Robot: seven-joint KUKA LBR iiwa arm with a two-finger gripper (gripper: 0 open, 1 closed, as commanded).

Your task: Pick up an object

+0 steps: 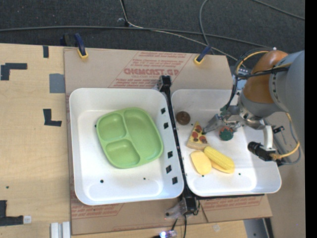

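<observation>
My gripper (224, 127) is low in the right bin (257, 182), near its middle, and stands open. One finger (212, 124) points left toward the pizza slice (197, 137). A small green and red toy (226, 134) sits on the bin floor just under the gap between the fingers, and nothing is lifted. A corn cob (219, 159) and a pale yellow piece (200, 162) lie in front of the gripper. A brown round piece (183, 117) rests near the bin's left wall.
The left bin (81, 172) holds a green divided plate (130, 137). A black divider (171, 133) runs between the bins. The grey arm with its orange band (265, 71) hangs over the right bin's far right side. Cables cross the dark floor behind.
</observation>
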